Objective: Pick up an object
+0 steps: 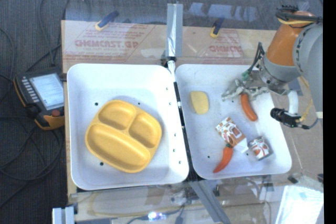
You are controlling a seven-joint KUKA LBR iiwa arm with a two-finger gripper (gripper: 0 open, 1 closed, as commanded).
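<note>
Lying in the far right part of the right bin (210, 73), near its right edge: a smooth, orange, sausage-shaped object (249, 107), slanted, its upper end just under the gripper (237, 93). Hanging over that end on thin, pale metal fingers (229, 95), splayed apart and gripping nothing. Reaching in from the right on a rounded grey arm with a glossy orange band (283, 44).

Resting toward the same bin's left edge: a flat, matte, pale yellow oval (199, 102). Sitting near the middle: a crumpled red and white packet (229, 131), with a tapered red chilli (223, 159) lying just below it, pointing at the near edge. Tipping on its side by the near right corner: a small, shiny red and white can (259, 148).

Filling the middle of the left bin (84, 73): a rounded yellow plastic tray (124, 135) with three shallow compartments, set at a slant. Lying beyond the bench's left edge, on the carpet: a handheld pendant (42, 94) with a lit screen.
</note>
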